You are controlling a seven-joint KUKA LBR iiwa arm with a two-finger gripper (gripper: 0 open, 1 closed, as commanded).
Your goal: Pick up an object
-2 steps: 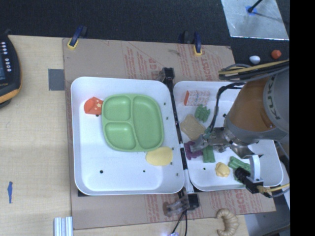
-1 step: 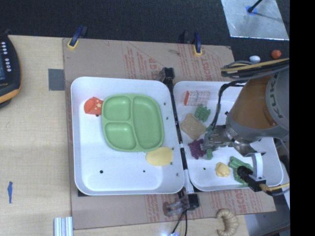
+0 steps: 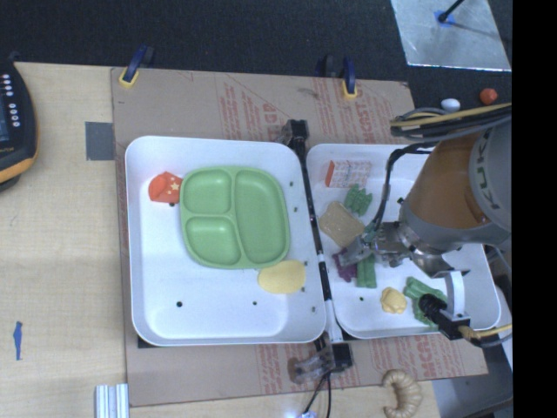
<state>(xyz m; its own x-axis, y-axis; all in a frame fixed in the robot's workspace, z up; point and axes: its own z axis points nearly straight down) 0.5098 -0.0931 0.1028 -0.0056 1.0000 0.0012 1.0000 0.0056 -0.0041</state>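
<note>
My gripper (image 3: pixel 355 255) is low in the right bin (image 3: pixel 487 325), near its left wall. It sits over a purple piece (image 3: pixel 346 271) and beside a green piece (image 3: pixel 366 273). A tan block (image 3: pixel 339 224) lies just up and left of it. Another green piece (image 3: pixel 357 200) rests farther back. A small yellow object (image 3: pixel 393 300) and a green object (image 3: pixel 419 287) lie toward the front. A white card with red print (image 3: pixel 347 173) is at the bin's back.
The left bin (image 3: pixel 157 312) holds a green divided plate (image 3: pixel 235 216), a red object (image 3: pixel 164 187) at its left and a pale yellow object (image 3: pixel 282 277) near the right wall. A tan curled thing (image 3: pixel 402 393) lies on the bench in front.
</note>
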